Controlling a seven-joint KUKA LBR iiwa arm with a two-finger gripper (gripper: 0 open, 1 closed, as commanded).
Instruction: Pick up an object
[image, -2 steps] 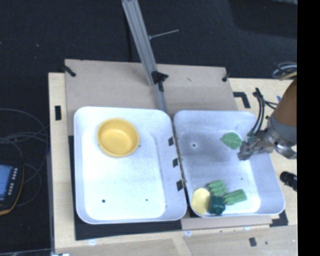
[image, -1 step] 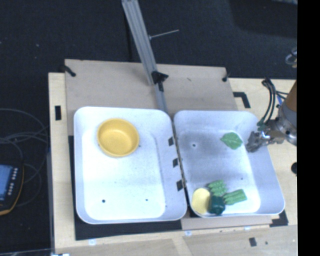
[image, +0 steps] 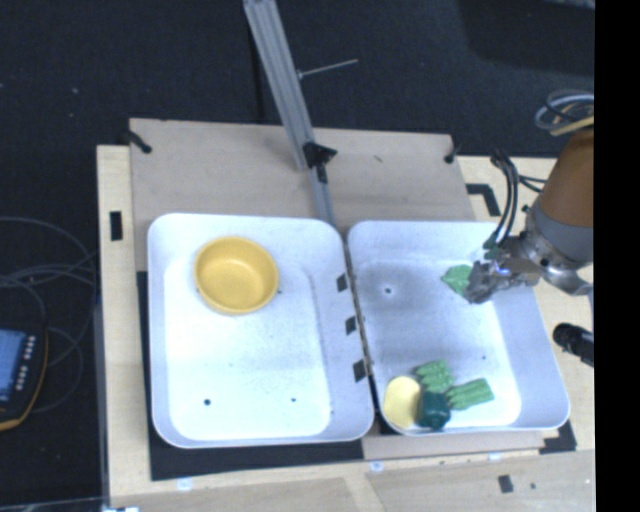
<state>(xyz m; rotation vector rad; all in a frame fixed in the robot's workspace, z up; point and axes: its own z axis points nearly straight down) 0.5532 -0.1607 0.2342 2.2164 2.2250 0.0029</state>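
My gripper (image: 482, 283) hangs over the right part of the right bin (image: 520, 340), reaching in from the right edge. A small light-green object (image: 458, 278) sticks out to the left from between its fingers, so the gripper is shut on it. In the near corner of that bin lies a small pile: a pale yellow round piece (image: 401, 399), a dark teal piece (image: 434, 409), and two green toys (image: 470, 393) (image: 434, 374).
A yellow bowl (image: 236, 274) stands in the far left part of the left bin (image: 250, 400). A divider ridge (image: 352, 320) separates the two bins. A grey metal pole (image: 285, 90) slants in from the top.
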